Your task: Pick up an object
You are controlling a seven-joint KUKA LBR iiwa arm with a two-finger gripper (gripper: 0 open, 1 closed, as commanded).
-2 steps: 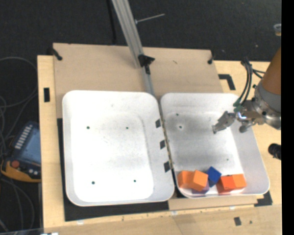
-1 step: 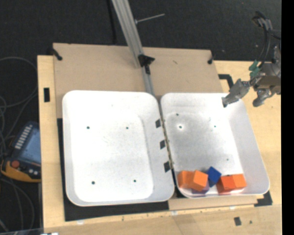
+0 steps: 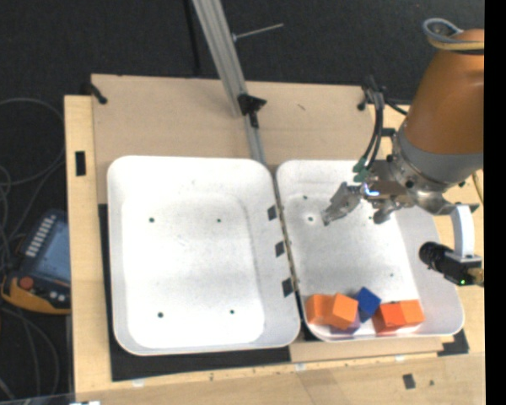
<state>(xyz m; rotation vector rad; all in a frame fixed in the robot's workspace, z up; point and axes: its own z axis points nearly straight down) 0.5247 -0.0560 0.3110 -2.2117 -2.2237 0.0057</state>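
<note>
Several small blocks lie along the near edge of the right bin [image 3: 320,184]: an orange block [image 3: 331,309], a blue block [image 3: 368,300] behind it and a second orange block [image 3: 400,314] to the right. A purple piece [image 3: 347,326] peeks out under the first orange block. My gripper [image 3: 357,213] hangs over the bin's far half, well back from the blocks. Its two fingers [image 3: 334,211] are spread apart, open, with nothing between them.
The left bin [image 3: 122,184] sits beside the right one, joined by small black clips [image 3: 280,249]. A slanted metal pole [image 3: 228,53] comes down to the far edge between the bins. A handheld pendant [image 3: 44,260] and cables lie left of the bench.
</note>
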